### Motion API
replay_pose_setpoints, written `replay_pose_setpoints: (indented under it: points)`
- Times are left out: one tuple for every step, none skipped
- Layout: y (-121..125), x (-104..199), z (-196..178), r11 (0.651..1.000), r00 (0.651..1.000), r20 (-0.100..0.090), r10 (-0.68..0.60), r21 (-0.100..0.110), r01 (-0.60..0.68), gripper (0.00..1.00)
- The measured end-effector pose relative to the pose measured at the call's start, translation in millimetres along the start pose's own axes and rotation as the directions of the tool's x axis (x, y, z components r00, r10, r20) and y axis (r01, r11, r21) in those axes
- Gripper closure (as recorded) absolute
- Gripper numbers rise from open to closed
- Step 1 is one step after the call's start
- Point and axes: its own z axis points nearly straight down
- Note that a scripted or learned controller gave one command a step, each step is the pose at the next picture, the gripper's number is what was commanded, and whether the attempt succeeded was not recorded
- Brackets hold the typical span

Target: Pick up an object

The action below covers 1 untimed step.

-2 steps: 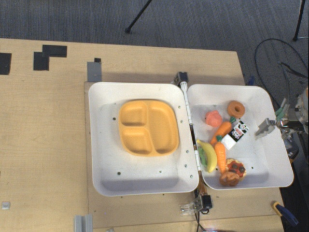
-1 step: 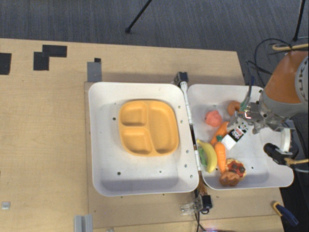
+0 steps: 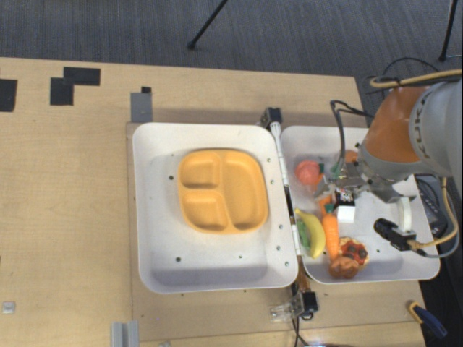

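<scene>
Here two white bins sit side by side on the pale wooden counter (image 3: 65, 215), with dark grey carpet beyond its far edge. The gripper (image 3: 340, 194) hangs low inside the right bin (image 3: 416, 270), under the grey arm (image 3: 427, 132) with its orange band; whether it is open or closed cannot be told. Just below the gripper lies one orange carrot (image 3: 330, 236), and beside that, toward the left bin, one yellow-green banana (image 3: 311, 233). One pink-red round fruit (image 3: 309, 172) lies up and to the left of the gripper, and one brownish-red lumpy item (image 3: 347, 257) lies further below, past the carrot. One small white block (image 3: 346, 214) sits right beneath the gripper. Well off to the gripper's left, the left bin (image 3: 166, 266) holds one yellow divided tray (image 3: 221, 190). Black cables loop around the arm.
</scene>
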Motion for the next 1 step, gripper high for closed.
replay_pose_setpoints:
  points:
    - [2.2, 0.9, -10.7, 1.0, 1.0, -0.001, -0.002, -0.003, 0.002, 1.0]
